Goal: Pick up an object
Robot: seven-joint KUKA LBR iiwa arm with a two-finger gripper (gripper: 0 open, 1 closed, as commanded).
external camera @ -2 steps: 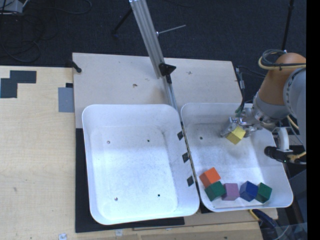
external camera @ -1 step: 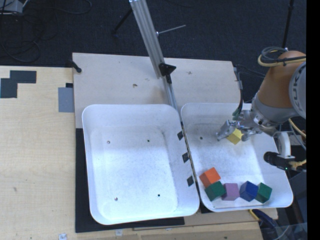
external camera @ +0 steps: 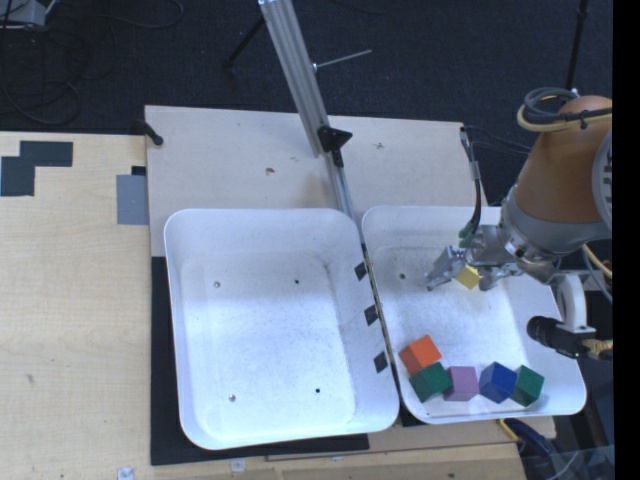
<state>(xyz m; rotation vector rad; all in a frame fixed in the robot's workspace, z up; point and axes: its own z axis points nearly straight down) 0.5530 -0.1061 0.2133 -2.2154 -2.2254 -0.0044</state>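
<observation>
Camera view, looking down at a slant on the bench: the gripper [external camera: 455, 270] hangs over the middle of the right bin [external camera: 400, 233], its metal fingers pointing left toward the divider between the bins. A small yellow block [external camera: 467, 277] sits right at the fingers, apparently pinched between them and lifted clear of the bin floor, so the fingers look closed on it. The arm [external camera: 560, 193] comes in from the right, its orange band bulking above the bin's right side, the grey wrist bent down and leftward to the gripper.

Along the near wall of the same bin lies a row of blocks: an orange block [external camera: 420, 352], a dark green block [external camera: 431, 380] just beside it, then a purple block [external camera: 462, 382], a blue block [external camera: 497, 381] and a green block [external camera: 527, 384]. The left bin [external camera: 200, 238] lies alongside.
</observation>
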